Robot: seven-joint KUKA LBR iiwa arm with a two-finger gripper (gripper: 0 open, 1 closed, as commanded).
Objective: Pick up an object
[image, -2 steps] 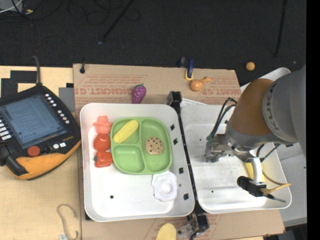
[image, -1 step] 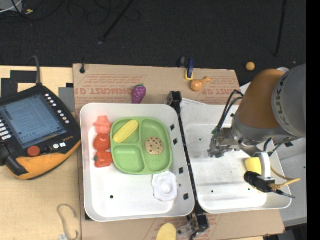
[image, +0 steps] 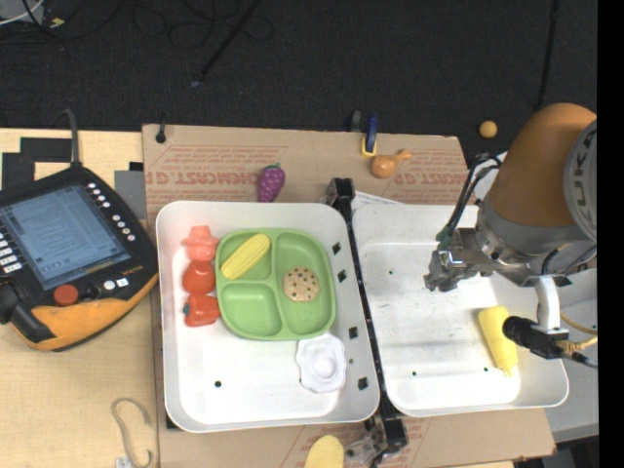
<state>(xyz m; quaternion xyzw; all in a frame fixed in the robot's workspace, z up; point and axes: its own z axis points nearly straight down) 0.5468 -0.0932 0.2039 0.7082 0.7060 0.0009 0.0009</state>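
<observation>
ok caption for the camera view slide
KUKA arm's gripper hovers over the right bin near a yellow toy; green tray in the left bin.

Tan wooden surface [image: 58,398] has a brown cardboard sheet [image: 312,164] under two shallow white bins [image: 175,378], plus a black-and-orange control tablet [image: 68,252] at left.

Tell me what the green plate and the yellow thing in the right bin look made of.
The green plate looks like moulded plastic: even colour, soft sheen, rounded compartment walls. The yellow thing in the right bin looks like a toy food piece, probably plastic or rubber, with a smooth matte surface; the picture is too coarse to tell hard from soft.
</observation>
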